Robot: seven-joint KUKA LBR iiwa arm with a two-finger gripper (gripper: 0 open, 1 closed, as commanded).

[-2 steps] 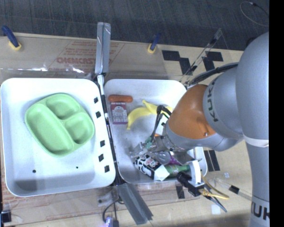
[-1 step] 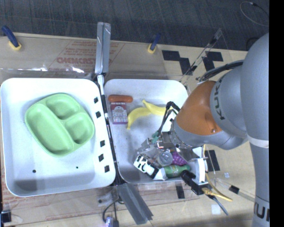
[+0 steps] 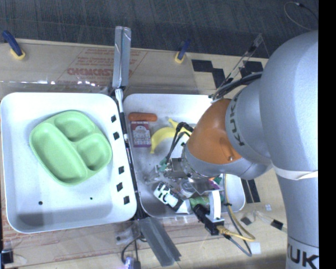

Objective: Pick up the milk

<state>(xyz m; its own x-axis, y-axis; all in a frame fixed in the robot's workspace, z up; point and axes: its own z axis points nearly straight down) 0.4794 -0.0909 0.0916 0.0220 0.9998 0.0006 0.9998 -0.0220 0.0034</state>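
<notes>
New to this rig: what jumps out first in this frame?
The big grey arm with an orange band dominates the right, reaching down into the right white bin, its gripper low over a small white-and-black carton near the front wall. In the left white bin lies a pale green divided plate. Behind the arm sit a yellow banana, a sausage and a small reddish box.

Fixed above the counter [image 3: 56, 60], looking down at a slant. Both white bins taken in side by side: left bin [image 3: 17, 167] with its green divided plate [image 3: 70, 145] toward the left, right bin [image 3: 157, 102] near the middle. Dark carpet [image 3: 157, 10] across the top, beyond the counter's far edge. Near enough for small printed labels to show without being readable. Grey arm [image 3: 285, 111] with orange band [image 3: 213, 136] entering from the right, bulking large, covering much of the right bin.
</notes>
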